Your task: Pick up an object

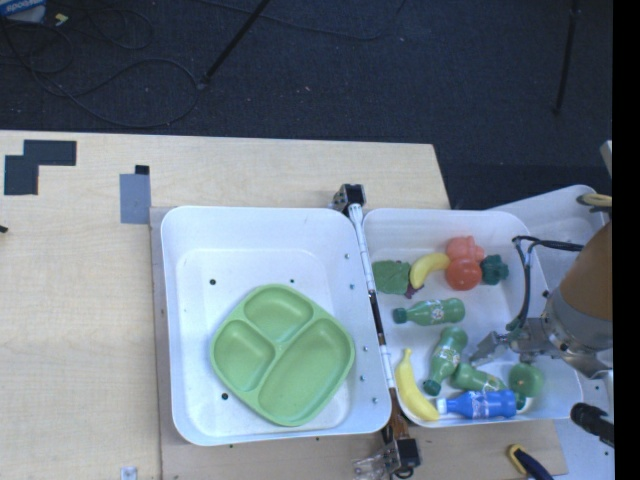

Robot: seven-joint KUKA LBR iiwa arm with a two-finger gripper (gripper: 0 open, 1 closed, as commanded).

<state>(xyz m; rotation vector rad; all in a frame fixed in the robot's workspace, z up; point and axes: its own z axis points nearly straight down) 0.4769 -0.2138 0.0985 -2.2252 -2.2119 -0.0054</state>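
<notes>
Blue plastic bottle [481,405] sits at the right white bin's [400,230] front edge; my pincer [497,346] is just above it, fingers apart, holding nothing afaict.

right bin [400,230]: crowded with bottles, bananas, toys; top strip free | left bin [180,268]: green tray [283,354] centre, margins open

From my feed, the arm [590,288] reached in from the right over the right bin [440,230], its jaws [497,346] low among the toys, near a green bottle [445,358]. That bin also held two bananas, another green bottle [430,313], a blue bottle [480,405] and a red piece [463,263]. The left bin [190,268] carried a green divided plate [283,353] on the worktop [70,318].
</notes>
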